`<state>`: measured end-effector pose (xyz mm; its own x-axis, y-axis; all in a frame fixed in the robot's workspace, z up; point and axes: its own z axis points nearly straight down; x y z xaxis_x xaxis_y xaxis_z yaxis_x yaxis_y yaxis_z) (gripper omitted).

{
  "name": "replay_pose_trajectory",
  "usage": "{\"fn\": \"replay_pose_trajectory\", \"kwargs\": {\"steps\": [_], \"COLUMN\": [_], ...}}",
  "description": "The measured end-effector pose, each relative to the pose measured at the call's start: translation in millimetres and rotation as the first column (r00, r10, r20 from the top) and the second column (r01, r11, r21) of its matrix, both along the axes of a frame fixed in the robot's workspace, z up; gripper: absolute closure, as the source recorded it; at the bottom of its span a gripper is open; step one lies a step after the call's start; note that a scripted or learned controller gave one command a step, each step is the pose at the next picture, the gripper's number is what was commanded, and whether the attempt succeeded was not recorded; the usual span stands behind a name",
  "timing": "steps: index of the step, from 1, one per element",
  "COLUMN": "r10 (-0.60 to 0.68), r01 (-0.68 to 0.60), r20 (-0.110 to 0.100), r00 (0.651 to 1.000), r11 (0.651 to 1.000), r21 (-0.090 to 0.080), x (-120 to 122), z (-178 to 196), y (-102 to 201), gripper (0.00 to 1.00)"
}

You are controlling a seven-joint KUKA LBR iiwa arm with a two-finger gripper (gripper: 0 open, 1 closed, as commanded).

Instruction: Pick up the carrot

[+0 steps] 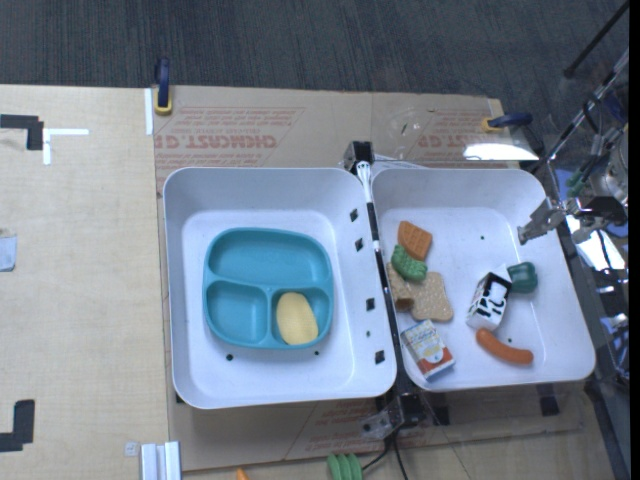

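Camera view puts the orange wedge-shaped toy carrot [414,238] with its green leafy top in the right white bin [560,358], against the left wall. My hand [545,220] waits at the far rim; I cannot tell its grip. I should descend centred, clear of the bread slice [428,296].

We see a teal tray [262,258] holding a yellow lump [296,318], and a sausage [504,349] near a carton [428,350].
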<state>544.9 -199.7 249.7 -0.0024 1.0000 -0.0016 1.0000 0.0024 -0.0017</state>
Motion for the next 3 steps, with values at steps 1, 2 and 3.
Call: {"fn": "replay_pose_trajectory", "kwargs": {"steps": [1,2,3], "r10": [0.134,-0.003,-0.207], "r01": [-0.134,0.003,0.207], "r20": [0.0,0.001,-0.002], "r00": [0.991,1.0,0.978], "r11": [0.991,1.0,0.978], "r21": [0.001,0.0,0.001], "x": [23.1,84.0,-2.5], "z": [-146.3,-157.7,-158.5], "y": [70.8,100.6,102.0], "gripper": [0.0,0.0,0.0]}}
